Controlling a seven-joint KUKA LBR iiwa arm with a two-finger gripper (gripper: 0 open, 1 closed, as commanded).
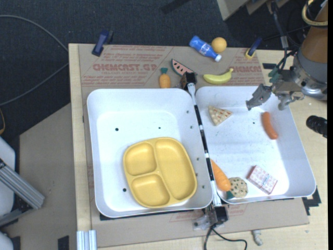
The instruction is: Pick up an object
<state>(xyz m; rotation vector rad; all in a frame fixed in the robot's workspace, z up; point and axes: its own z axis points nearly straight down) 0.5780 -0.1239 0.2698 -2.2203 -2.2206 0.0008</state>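
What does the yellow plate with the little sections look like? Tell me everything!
The yellow divided plate looks like smooth plastic, a rounded rectangle with a raised rim and three sunken compartments: two on one side and a longer one beside them. Nothing lies in any compartment. It sits flat, turned slightly askew, on the floor of the left white bin, toward the near edge, touching no other object.

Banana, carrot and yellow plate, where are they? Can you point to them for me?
banana (pixel 218 77), camera view, middle of its curved body.
carrot (pixel 220 177), camera view, middle of its orange body.
yellow plate (pixel 159 171), camera view, the ridge where its three sections meet.
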